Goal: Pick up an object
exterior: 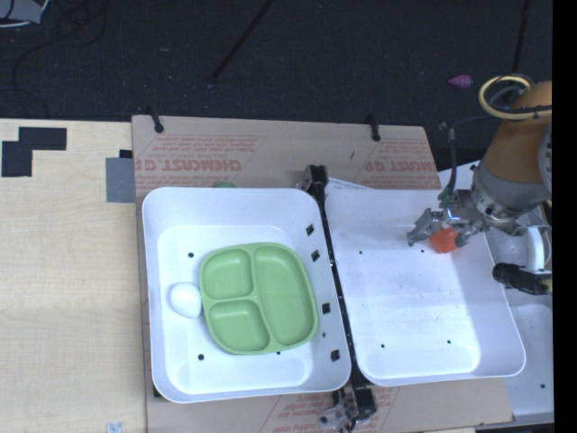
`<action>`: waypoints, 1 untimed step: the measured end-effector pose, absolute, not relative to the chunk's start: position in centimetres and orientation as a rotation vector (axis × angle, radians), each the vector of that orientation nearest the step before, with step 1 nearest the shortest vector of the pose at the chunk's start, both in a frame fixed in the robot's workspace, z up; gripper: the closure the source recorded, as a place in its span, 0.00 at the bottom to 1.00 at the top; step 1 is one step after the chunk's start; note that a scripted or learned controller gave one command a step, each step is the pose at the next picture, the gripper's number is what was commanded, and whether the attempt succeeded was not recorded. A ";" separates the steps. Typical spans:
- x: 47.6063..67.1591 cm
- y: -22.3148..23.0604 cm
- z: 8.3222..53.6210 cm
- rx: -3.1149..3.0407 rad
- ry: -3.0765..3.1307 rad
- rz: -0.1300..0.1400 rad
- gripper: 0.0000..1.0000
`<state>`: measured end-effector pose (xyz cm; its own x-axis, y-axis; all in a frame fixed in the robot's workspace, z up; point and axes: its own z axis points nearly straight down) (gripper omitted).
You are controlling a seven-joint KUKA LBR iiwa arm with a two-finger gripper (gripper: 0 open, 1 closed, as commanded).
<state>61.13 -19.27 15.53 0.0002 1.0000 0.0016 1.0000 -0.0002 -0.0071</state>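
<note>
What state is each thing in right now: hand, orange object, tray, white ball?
hand: over the right bin's far side, fingers around the orange object.
orange object: between the fingers.
green tray: flat in left bin, compartments empty.
white ball: resting against the tray's left edge.

You are looking at two bins of smooth white plastic, the left bin [162, 242] and the right bin [424, 332], both showing a dull sheen. The green divided tray [257, 298] is reading as matt moulded plastic, the white ball [185, 299] beside it as smooth. Brown printed cardboard [270, 156] is lying under them on pale, matt wood bench [63, 287]. The gripper [442, 228] is showing bare grey metal.
</note>
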 end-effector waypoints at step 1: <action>61.7 -19.0 9.3 -2.214 -2.222 0.004 0.00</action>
